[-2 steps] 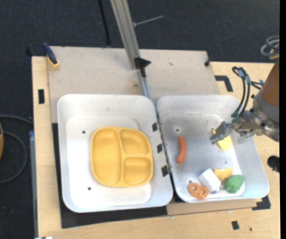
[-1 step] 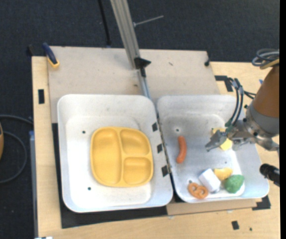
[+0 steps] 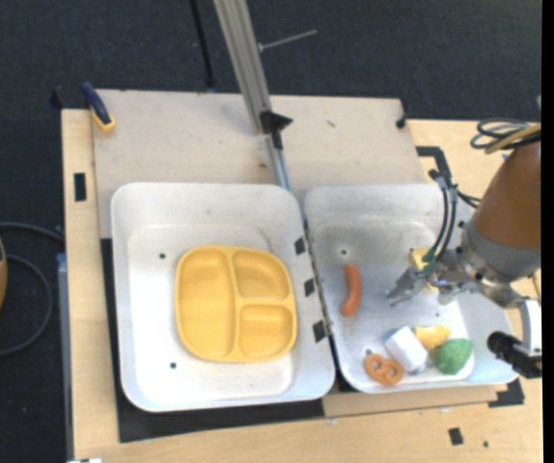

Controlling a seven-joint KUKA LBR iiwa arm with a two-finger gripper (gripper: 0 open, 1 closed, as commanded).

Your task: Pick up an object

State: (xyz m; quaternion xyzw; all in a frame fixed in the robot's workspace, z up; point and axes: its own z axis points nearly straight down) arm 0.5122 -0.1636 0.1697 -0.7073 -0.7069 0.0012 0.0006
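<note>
The orange sausage [image 3: 352, 289] lies untouched in the middle of the right bin [image 3: 373, 210]. Beside it to the right, the gripper [image 3: 407, 287] hovers with its fingers spread apart, nothing between them, above the bin floor, clear of the toys at the near edge.

A robotics lab test station, seen from above. A plywood bench [image 3: 238, 143] stands on dark carpet [image 3: 26, 37] and carries two shallow white bins [image 3: 137, 220] side by side. An aluminium mounting rail [image 3: 243, 51] topped with a checkerboard marker slants over the bench. Loose cables [image 3: 16, 278] trail across the floor at the left.
</note>
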